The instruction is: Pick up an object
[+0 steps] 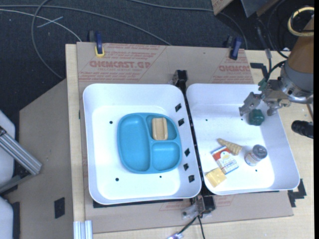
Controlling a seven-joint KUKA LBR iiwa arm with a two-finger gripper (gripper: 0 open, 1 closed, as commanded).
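We are seeing the pincer (259, 108) hanging over the right bin (209, 103), fingers spread, seemingly straddling a small green object (256, 117) directly beneath; whether they are touching it is unclear.

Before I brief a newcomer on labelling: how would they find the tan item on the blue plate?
Look in the left white bin, at the blue divided plate. The tan block lies in its upper right compartment, the one thing on the plate.

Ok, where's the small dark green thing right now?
The dark green object lies in the right bin, near its far right corner, just below the gripper.
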